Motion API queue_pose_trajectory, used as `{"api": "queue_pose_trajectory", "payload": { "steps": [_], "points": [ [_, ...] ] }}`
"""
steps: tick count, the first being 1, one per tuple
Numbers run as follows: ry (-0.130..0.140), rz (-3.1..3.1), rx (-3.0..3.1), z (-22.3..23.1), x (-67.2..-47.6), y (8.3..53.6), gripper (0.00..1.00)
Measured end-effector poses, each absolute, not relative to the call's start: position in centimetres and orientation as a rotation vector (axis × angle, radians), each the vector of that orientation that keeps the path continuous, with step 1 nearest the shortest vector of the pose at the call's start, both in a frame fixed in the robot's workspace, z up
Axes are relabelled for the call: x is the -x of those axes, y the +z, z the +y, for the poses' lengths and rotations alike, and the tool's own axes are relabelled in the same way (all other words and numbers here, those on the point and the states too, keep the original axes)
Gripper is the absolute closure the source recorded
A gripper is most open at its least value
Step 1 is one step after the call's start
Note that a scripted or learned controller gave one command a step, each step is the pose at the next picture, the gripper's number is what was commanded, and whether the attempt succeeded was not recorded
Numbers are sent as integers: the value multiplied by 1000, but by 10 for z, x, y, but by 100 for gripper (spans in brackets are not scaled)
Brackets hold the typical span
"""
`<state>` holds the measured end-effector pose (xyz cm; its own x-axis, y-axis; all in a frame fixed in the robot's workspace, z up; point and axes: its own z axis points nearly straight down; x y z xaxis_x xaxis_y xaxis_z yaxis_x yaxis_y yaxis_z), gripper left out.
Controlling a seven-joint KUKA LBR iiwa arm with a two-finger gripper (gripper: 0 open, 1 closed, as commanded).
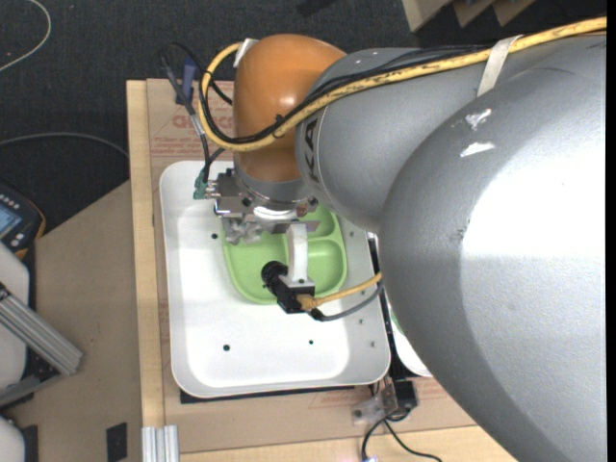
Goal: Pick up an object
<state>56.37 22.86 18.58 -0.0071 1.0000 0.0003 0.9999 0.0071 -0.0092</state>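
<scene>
A light green tray-like dish (252, 275) with a divided compartment lies in the left white bin (207, 354), near its middle right. My gripper (260, 224) hangs directly over the dish's far part, under the orange wrist band. The wrist body hides the fingertips, so their state is hidden. Nothing shows as being held.
The big grey arm covers the right bin and most of the right half of the view. The left bin's near and left floor (241, 349) is bare white. A cardboard-coloured bench edge (149, 258) runs along the left of the bin.
</scene>
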Motion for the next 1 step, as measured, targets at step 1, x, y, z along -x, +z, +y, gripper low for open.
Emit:
{"api": "queue_pose_trajectory", "payload": {
  "steps": [1],
  "points": [
    [-4,-2224,2218,225,-535,235,100]
  ]
}}
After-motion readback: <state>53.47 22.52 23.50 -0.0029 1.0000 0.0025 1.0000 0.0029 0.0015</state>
